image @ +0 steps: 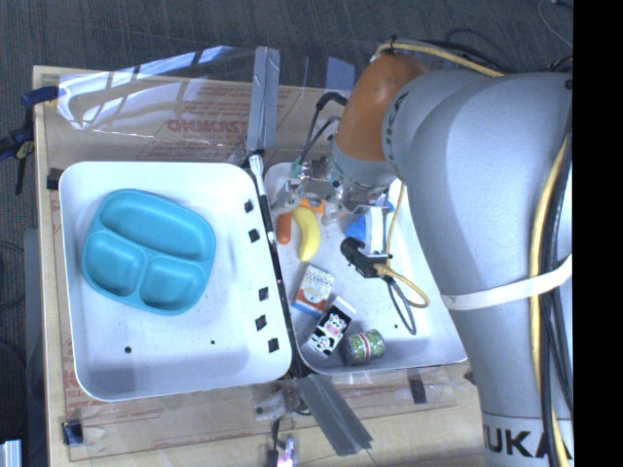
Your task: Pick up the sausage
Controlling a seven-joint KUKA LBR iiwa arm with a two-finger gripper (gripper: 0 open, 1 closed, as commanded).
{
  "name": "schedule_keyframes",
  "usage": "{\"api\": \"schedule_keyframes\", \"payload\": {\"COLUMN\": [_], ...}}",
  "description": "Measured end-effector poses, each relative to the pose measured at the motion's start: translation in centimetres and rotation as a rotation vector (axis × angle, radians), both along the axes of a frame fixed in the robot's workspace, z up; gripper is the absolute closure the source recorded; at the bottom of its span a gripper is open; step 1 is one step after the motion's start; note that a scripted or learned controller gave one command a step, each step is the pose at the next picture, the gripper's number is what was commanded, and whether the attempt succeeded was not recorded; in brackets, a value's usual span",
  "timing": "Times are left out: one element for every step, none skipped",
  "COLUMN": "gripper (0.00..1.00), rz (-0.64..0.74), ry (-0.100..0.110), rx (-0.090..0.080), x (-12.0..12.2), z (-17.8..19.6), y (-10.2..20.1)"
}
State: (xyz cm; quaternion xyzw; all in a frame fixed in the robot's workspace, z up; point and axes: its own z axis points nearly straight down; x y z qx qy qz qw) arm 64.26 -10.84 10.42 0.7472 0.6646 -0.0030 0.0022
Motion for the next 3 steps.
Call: {"api": "schedule_keyframes", "payload": {"gripper": [0.00,0.00,1.00], "rz": [0.292,0.237,0.244], "ry": [-0.018,0.022,0.022], "rx": [-0.018,0.012,0.013], "x": [-6.0,0.8,0.9], "z": [-0.4,-1.7,-0.8], "y": [-0.7,-4.7,-4.4]}}
